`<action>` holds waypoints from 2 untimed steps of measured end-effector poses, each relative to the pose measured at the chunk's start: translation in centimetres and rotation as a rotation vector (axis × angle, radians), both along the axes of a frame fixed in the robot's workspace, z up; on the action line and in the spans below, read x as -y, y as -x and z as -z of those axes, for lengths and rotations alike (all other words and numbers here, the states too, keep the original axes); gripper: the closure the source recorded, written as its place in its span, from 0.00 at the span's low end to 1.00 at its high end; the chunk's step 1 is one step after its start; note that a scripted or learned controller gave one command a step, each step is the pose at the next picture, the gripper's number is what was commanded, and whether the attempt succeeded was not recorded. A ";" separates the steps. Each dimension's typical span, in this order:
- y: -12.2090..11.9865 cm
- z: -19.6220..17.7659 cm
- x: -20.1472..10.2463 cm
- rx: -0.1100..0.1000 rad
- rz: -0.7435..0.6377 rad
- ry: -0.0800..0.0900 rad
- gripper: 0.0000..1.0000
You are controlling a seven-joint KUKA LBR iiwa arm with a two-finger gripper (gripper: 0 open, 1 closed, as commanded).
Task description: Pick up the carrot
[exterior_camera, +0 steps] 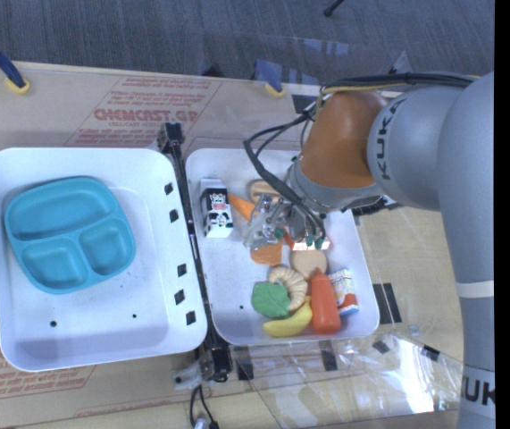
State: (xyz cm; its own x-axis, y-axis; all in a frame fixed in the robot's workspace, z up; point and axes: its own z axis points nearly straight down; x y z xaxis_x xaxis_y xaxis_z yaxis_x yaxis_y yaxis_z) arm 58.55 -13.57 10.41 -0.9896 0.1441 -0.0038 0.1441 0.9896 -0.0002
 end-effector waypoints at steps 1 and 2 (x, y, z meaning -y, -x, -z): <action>1.5 -9.4 -7.8 0.009 0.073 -0.003 1.00; 5.3 -8.7 -5.6 -0.006 0.241 0.000 1.00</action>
